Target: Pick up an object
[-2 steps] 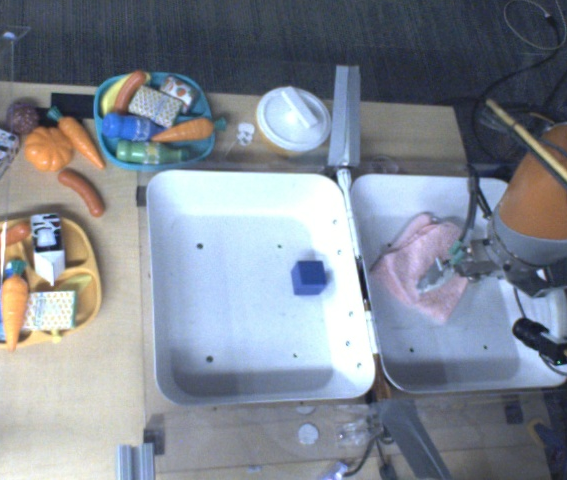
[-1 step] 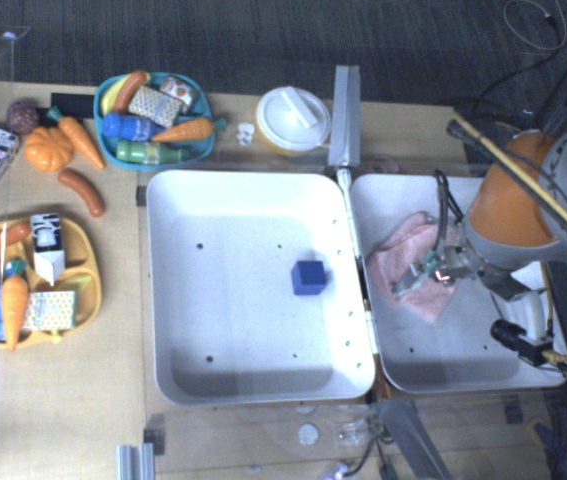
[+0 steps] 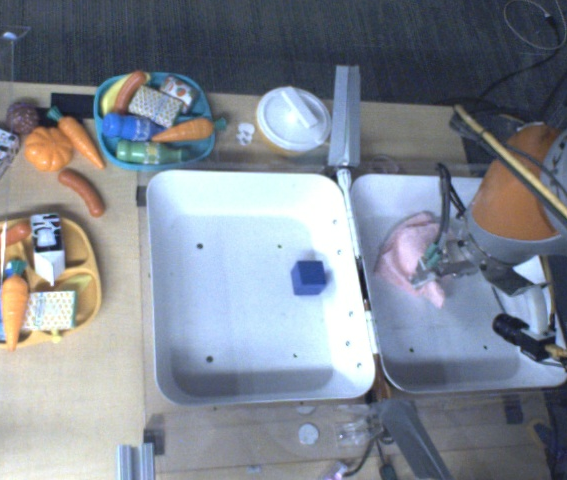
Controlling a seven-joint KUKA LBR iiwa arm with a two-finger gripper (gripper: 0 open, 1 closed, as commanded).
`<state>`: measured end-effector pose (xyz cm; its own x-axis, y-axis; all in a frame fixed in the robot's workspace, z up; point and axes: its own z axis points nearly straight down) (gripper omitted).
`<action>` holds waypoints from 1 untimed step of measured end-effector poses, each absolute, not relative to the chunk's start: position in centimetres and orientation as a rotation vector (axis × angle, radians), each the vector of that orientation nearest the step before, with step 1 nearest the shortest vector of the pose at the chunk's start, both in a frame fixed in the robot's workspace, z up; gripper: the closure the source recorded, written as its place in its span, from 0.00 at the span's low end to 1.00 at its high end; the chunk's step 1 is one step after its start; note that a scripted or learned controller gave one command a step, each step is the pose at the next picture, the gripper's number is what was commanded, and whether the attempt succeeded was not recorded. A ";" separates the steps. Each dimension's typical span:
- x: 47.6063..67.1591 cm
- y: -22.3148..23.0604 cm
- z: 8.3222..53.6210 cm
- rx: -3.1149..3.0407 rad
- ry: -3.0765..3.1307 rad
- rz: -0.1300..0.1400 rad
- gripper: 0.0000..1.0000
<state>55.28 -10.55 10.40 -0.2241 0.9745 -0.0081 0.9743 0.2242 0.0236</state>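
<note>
Orange and grey, the arm looms large on the right, nearest the lens, reaching down into the right bin. Its hand sits low at the right edge of a pink cloth, the soft lump lying in the upper left part of that bin, close to the wall shared with the left bin. The fingers are touching or buried in the fabric, and whether they are spread or pinched is not something this view settles; no cloth can be seen between them, so no hold can be called. Over in the left bin a small blue cube sits alone, right of centre, well apart from the hand. Judging by the position, the cloth is the target. To do this well, the hand should press straight down into the thickest fold, close fully before lifting, and rise vertically, since a soft cloth may slip out if only a thin edge is caught. The near bin wall leaves little room to the left, so no sideways drift.
</note>
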 end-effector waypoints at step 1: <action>60.8 -5.0 18.4 1.965 2.448 0.003 1.00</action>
